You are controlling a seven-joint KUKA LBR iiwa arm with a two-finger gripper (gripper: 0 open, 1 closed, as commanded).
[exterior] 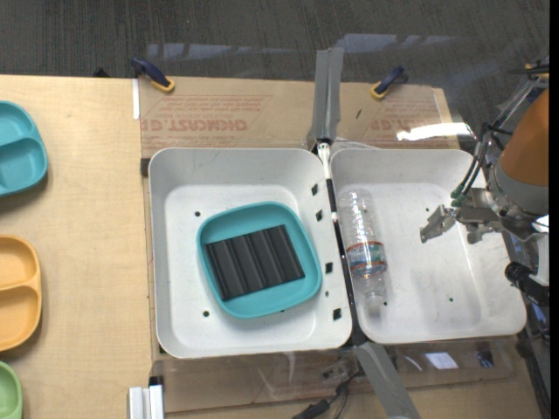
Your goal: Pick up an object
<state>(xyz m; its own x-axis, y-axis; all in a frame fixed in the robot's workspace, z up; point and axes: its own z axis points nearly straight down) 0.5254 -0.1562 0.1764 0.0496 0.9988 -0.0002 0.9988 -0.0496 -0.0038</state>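
The only writing to be read was on the cardboard (288, 116) under the bins: red print, mirrored or upside down from this angle, which seemed to spell "CHEMCRST", with a smaller line below it too fine to make out. The bottle (362, 244) carried a label band of blue and red near its lower end, but its words were too small to read. This clear plastic bottle lay on its side along the left wall of the right bin (454, 312), its length running up and down the view, touching or nearly touching the divide between the bins. In the left bin (175, 321) sat a teal dish (258, 257) holding a dark ribbed block (255, 260). The gripper (450, 223) hung over the right bin's right half, well apart from the bottle, with nothing seen between its fingers; whether they stood wide or narrow could not be told, since the metal parts blurred together. The arm (527, 151) was cut off by the right edge, only its orange band and some cables showing. At the left edge three trays were also cut off: a teal one (19, 149), an orange one (17, 292) and a green one (7, 393). Two clamps (153, 74) pinned the cardboard's far edge.
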